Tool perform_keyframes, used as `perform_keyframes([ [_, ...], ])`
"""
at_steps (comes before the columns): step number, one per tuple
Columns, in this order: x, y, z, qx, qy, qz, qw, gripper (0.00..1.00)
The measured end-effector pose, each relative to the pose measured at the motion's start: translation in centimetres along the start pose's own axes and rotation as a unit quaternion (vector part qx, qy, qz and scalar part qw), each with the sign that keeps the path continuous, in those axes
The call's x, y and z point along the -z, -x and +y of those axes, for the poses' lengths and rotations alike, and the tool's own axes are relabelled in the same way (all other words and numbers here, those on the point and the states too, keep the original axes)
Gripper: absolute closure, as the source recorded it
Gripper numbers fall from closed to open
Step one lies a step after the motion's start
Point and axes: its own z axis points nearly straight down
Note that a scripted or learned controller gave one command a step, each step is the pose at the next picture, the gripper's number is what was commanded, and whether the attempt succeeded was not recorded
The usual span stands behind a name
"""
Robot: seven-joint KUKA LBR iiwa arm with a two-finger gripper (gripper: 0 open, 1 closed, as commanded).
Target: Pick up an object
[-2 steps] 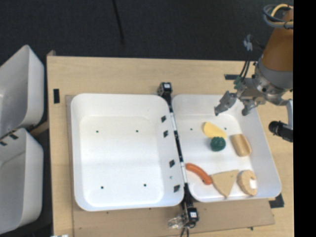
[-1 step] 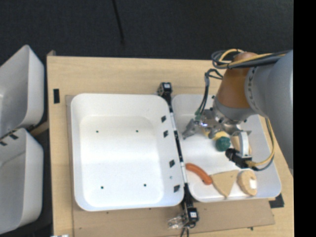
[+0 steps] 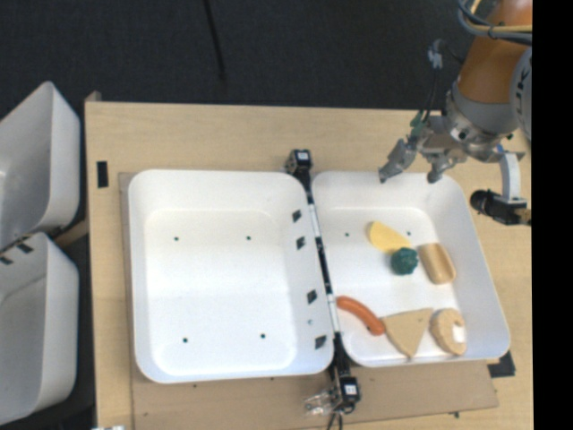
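The right bin (image 3: pixel 466 213) holds several items: a yellow wedge (image 3: pixel 387 236), a dark green ball (image 3: pixel 404 261), a tan bread-like block (image 3: pixel 437 262), an orange sausage (image 3: pixel 360 313), a tan triangular piece (image 3: pixel 406 331) and a round bun (image 3: pixel 448 330). My gripper (image 3: pixel 414 168) hangs over the bin's far rim, above and behind the yellow wedge. Its two fingers (image 3: pixel 394 165) stand apart, open, with nothing between them.
The left bin (image 3: pixel 148 267) lies beside the right one, joined by a black clip strip (image 3: pixel 315 258). White shapes (image 3: pixel 36 240) sit off the bench's left edge. The arm's orange band (image 3: pixel 492 61) rises at the upper right.
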Motion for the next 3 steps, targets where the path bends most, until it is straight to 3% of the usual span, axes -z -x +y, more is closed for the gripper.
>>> perform_keyframes([
  [1,-11.0,5.7,-4.7,-0.004,-0.014,0.003,0.9999,0.0],
  [2,-15.4,6.2,-4.1,-0.001,-0.009,0.003,1.0,0.0],
  [3,-15.2,8.3,-4.6,-0.001,-0.008,0.003,1.0,0.0],
])
